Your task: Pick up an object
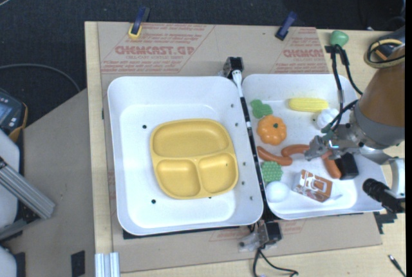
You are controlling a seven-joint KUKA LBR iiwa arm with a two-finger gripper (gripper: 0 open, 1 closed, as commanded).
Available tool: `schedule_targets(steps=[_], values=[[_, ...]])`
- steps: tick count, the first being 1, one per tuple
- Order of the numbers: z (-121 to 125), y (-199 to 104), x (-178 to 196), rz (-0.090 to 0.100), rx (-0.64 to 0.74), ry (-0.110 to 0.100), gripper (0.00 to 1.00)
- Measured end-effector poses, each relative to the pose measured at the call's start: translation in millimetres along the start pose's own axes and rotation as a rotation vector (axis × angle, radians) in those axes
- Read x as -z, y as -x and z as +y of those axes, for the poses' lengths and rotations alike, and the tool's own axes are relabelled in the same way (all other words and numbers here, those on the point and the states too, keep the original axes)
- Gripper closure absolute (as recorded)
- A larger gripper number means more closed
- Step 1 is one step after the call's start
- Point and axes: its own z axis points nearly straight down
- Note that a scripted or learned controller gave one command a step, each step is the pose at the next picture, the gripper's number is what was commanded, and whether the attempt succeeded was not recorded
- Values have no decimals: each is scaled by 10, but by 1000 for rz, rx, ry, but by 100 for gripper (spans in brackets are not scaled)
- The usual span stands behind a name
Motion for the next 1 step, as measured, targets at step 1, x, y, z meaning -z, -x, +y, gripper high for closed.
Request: schedule_targets(steps=[1], values=[[9,-17,430,1,2,-1,100]])
